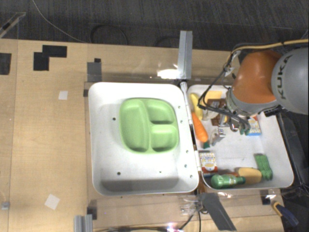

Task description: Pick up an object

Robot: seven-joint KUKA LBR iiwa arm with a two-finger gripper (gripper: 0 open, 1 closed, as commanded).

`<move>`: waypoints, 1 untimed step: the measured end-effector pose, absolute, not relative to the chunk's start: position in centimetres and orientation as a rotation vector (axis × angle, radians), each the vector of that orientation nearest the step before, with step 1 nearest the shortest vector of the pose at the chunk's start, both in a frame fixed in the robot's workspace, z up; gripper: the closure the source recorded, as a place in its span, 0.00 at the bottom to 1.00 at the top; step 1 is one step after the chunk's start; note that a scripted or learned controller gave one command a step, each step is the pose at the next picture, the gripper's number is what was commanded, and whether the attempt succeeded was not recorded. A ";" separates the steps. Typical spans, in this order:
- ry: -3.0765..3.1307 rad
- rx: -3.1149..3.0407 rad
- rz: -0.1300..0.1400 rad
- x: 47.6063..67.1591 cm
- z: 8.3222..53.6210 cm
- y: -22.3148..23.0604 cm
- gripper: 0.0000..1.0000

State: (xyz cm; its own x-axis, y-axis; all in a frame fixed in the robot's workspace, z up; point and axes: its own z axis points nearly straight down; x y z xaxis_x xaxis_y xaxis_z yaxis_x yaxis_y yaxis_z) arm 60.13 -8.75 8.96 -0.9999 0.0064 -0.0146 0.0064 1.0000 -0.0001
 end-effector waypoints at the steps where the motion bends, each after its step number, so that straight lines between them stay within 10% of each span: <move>1: 3.116 0.222 0.001 56.4 9.0 -10.1 0.00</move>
State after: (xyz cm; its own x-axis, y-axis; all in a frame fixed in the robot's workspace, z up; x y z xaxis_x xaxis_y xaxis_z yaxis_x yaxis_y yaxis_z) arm 56.44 -10.10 9.04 -0.9898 0.1415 -0.0172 0.1415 0.9899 0.0020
